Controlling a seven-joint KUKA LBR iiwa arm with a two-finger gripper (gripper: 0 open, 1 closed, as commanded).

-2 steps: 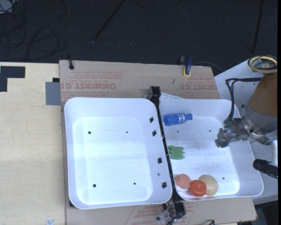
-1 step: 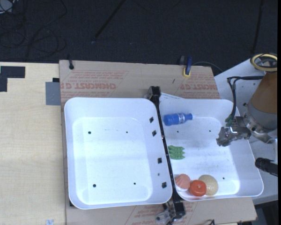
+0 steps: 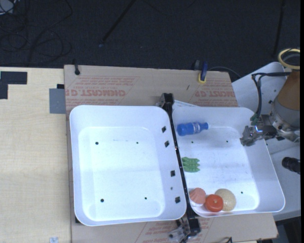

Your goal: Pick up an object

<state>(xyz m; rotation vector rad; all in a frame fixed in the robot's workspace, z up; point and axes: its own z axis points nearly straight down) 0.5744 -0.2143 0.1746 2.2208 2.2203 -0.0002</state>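
Note:
The right bin (image 3: 263, 166) holds a blue bottle (image 3: 192, 128) lying on its side near the back left corner. A small green toy (image 3: 190, 164) lies at the bin's left wall. Along the front edge sit a pink piece (image 3: 197, 196), a red round piece (image 3: 214, 203) and a tan round piece (image 3: 226, 199), close together. My gripper (image 3: 249, 135) hangs at the right bin's right rim, well away from all of these objects, with nothing visible between its fingers. The arm's wrist (image 3: 289, 105) shows at the right edge.
The left bin (image 3: 121, 166) stands beside the right one, with a black clamp strip (image 3: 175, 161) between them. Both bins rest on a cardboard sheet (image 3: 116, 85). A blue and yellow clip (image 3: 202, 72) sits at the cardboard's back edge.

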